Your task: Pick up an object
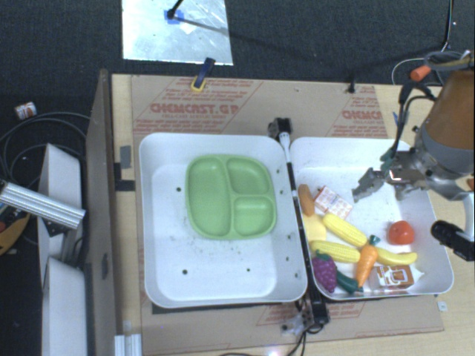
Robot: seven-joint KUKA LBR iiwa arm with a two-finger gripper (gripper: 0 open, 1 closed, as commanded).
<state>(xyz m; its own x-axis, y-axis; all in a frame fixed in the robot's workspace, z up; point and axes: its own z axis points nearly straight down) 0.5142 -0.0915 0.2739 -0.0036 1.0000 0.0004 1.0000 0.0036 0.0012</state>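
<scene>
The right bin (349,158) holds a heap of toy food at its front. In it are a red tomato (401,232), an orange carrot (366,262), two corn cobs (345,230), a banana (395,257), purple grapes (325,271), a hot dog (305,199) and a small carton (331,200). My gripper (386,182) hangs over the right bin's far right part, above and behind the tomato. Its fingers (365,185) are spread open and hold nothing.
A green divided plate (228,196) lies in the left bin (167,273). A flat snack box (393,277) rests at the right bin's front edge. Cables (407,106) trail by the arm at the right. A metal sheet (174,21) lies beyond the bench.
</scene>
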